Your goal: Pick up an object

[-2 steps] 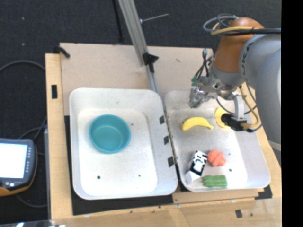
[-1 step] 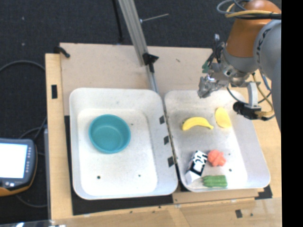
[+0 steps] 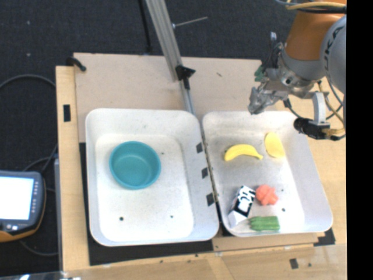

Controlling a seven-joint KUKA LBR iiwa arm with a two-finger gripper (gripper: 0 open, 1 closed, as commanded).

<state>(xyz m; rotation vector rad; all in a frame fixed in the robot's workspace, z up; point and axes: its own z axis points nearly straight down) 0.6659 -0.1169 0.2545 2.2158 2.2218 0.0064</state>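
- Claw (image 3: 259, 102) hangs over the far rim of the right bin (image 3: 309, 174), nothing visibly in it; can't tell how far open it is from this angle.
- No object picked yet. All candidates sit in the right bin, nearer the camera than the claw.
- Banana (image 3: 243, 152) lies flat, closest to the claw, just beside a yellow lemon-like piece (image 3: 274, 144) on its right, a small gap between them.
- Red-orange lumpy thing (image 3: 267, 195) further toward the camera from the banana; black-and-white box (image 3: 243, 200) just left of it, green piece (image 3: 264, 223) below it by the near rim.
- Left bin (image 3: 145, 174) holds a teal bowl (image 3: 135, 164), well apart from the claw.
- Risk: the banana is low and curved, so a descent slightly off could close on air or skid it sideways.
- Risk: banana and yellow piece being close, one could get nudged while going for the other.
- Risk: claw is over the rim, so a straight drop from here probably hits the bin wall; needs to move inward first.
- Risk: box, red thing and green piece are crowded near the bin's corner, so little room there.
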